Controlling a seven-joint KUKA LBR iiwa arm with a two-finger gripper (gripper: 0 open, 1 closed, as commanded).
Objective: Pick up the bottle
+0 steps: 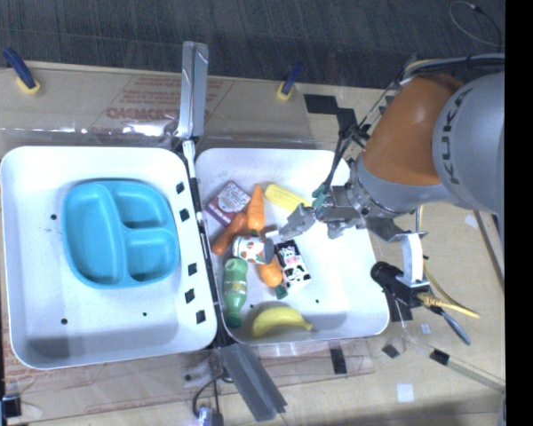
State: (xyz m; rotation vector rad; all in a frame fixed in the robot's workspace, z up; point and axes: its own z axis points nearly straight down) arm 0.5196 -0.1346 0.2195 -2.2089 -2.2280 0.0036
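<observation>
The bottle [234,289] is green and lies lengthwise against the left wall of the right bin [355,291], near its front. My gripper [291,227] hovers over the middle of that bin, above a small black-and-white carton [291,265] and beside a yellow corn cob [284,197]. It is up and to the right of the bottle and well apart from it. Nothing shows in the gripper.
Around the bottle lie a banana [279,320], an orange carrot [254,209], a purple box [227,201], a white round toy [249,249] and a small orange piece [272,275]. The left bin [35,327] holds a blue divided tray [122,232].
</observation>
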